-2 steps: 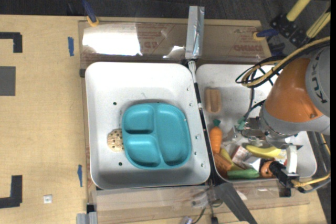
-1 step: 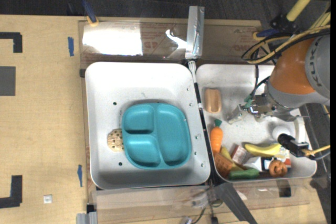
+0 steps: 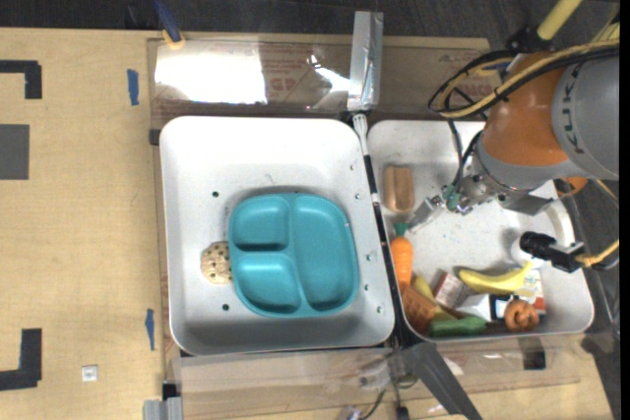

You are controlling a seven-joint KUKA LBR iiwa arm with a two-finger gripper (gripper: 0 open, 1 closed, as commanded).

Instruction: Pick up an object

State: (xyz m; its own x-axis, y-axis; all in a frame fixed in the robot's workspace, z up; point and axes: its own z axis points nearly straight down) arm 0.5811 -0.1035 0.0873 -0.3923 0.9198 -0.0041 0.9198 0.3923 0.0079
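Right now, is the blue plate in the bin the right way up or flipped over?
Right way up. The blue plate in the left bin shows its three hollow sections facing up.

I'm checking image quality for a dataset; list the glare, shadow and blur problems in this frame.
Camera view: strong glare washes out the clear panel behind the left bin; the teal tray throws a soft shadow along its top edge; the toys at the right bin's bottom, like the banana, are small and slightly soft; the gripper is too blurred to read.
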